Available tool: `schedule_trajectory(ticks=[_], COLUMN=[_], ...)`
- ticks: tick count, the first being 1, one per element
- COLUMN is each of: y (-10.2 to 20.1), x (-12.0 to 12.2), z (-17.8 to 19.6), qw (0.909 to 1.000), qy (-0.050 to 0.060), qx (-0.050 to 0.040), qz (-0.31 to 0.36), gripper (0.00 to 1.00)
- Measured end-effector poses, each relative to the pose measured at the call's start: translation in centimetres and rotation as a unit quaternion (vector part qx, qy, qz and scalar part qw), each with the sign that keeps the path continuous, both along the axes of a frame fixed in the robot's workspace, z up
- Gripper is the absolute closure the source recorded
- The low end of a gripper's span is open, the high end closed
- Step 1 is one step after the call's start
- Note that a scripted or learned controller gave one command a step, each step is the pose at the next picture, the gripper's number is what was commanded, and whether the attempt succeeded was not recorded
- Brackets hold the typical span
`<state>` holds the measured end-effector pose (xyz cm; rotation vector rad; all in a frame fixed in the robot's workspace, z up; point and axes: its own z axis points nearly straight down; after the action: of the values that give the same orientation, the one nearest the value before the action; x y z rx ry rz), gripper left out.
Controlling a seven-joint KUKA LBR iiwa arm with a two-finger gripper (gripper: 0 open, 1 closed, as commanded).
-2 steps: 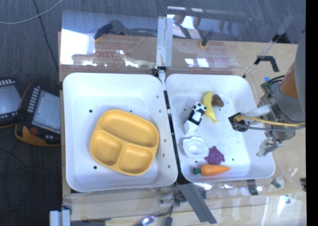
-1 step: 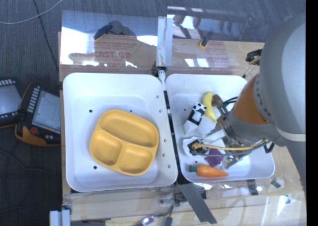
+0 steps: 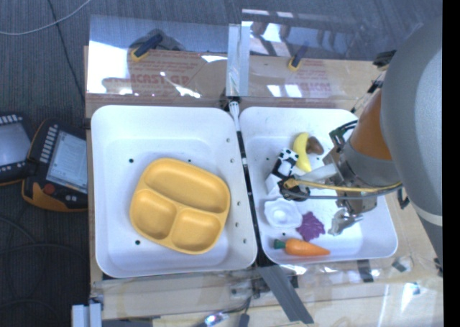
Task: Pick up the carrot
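The two-finger metal gripper [image 3: 343,221] hangs over the front right part of the right-hand shallow white bin [image 3: 262,135]. At this slant it cannot be told whether it is open or closed, and nothing can be seen caught in it. Just to its left lies a small purple bunch of toy grapes [image 3: 311,226]. In front of the grapes, close to the bin's near wall, the orange toy carrot with a green stub end [image 3: 307,249] lies on its side on the bin floor, apart from the gripper. Left of the grapes sits a small white moulded piece [image 3: 280,213]. Farther back in the same bin are a black-and-white toy figure [image 3: 286,164], a yellow toy banana [image 3: 302,153] and, touching the banana, a small brown item [image 3: 315,145]. The grey arm [image 3: 420,131] with its orange band [image 3: 370,135] comes in from the right. The left-hand shallow white bin [image 3: 122,139] holds a yellow plastic plate with three compartments [image 3: 180,205]. On the grey carpet, left of the bench, lies an orange-and-black handheld control pendant [image 3: 57,166].
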<state>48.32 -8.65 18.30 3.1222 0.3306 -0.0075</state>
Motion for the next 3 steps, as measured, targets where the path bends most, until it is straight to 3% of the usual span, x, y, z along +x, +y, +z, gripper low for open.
schedule_trajectory(ticks=[1, 2, 3], y=[0.0, -7.5, -12.1], x=[0.0, 0.4, 3.6], z=[0.8, 9.2, 22.5], qw=[1.0, 0.9859, 0.9716], qy=[0.003, 0.0, 0.0], qx=[-0.0005, 0.0003, 0.0], qz=[0.002, 0.167, 0.237], gripper=[1.0, 1.0, 1.0])
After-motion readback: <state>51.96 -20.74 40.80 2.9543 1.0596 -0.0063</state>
